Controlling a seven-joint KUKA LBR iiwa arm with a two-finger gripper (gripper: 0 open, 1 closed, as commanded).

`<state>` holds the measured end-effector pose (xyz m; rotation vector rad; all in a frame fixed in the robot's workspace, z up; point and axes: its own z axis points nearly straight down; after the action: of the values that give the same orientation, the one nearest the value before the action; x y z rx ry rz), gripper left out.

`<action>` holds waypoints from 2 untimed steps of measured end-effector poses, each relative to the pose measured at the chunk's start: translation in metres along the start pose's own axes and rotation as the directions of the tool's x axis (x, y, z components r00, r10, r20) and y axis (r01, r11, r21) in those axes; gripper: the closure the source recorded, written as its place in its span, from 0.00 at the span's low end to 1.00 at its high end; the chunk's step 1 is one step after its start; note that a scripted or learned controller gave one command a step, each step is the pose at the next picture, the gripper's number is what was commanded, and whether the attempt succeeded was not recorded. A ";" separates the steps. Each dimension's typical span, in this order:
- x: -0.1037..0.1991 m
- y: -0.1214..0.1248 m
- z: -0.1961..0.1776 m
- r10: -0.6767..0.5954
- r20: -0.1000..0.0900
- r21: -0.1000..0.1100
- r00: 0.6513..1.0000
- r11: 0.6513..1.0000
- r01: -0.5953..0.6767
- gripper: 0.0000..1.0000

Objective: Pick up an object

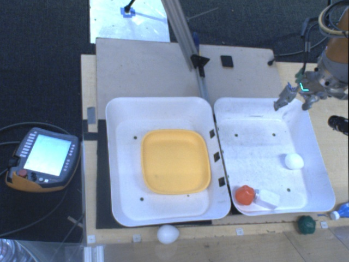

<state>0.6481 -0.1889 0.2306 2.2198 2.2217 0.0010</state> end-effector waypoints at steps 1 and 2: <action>0.000 0.000 0.000 0.000 0.000 0.000 1.000 1.000 0.000 0.00; 0.009 0.004 0.049 0.000 -0.001 0.004 1.000 1.000 0.000 0.00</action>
<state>0.6517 -0.1797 0.1820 2.2217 2.2245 -0.0020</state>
